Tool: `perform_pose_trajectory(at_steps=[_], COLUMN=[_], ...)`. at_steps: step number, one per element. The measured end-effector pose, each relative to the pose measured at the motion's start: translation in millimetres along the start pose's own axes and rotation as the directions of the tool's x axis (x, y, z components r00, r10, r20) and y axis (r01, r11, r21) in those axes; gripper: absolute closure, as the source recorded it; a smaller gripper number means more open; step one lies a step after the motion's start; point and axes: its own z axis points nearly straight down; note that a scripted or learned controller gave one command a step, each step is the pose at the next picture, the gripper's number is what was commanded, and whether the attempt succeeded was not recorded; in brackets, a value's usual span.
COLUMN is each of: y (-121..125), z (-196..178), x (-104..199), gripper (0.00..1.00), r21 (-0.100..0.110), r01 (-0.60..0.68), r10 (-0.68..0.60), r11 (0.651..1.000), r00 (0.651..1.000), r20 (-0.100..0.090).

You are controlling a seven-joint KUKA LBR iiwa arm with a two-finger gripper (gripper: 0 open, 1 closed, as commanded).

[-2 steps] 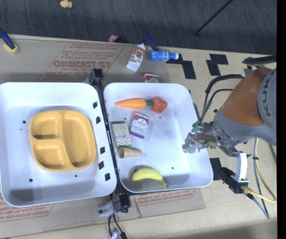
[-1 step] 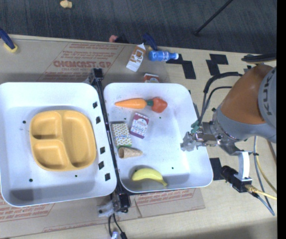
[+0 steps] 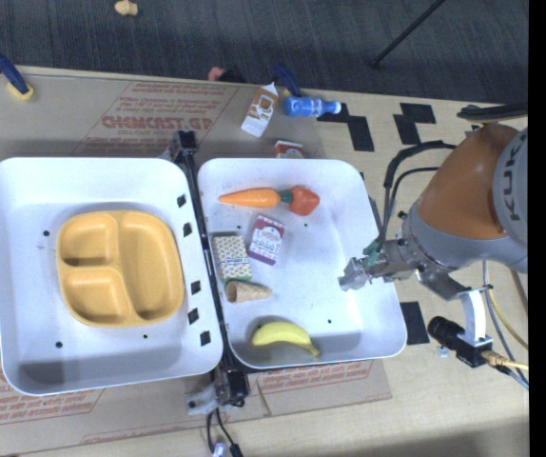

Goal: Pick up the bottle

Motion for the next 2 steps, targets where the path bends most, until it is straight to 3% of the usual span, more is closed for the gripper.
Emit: perform_pose_trajectory(at_steps=[1, 2], y=[-0.8, -1.4], z=[-15.6, -0.7], x=[-7.2, -13.3], gripper=[1.0, 1.0], r21=[-0.002, 0.0], r01=[-0.077, 0.13], r10=[0.077, -0.13], r11=[0.997, 0.991], r00=[0.997, 0.991], r20=[0.002, 0.001])
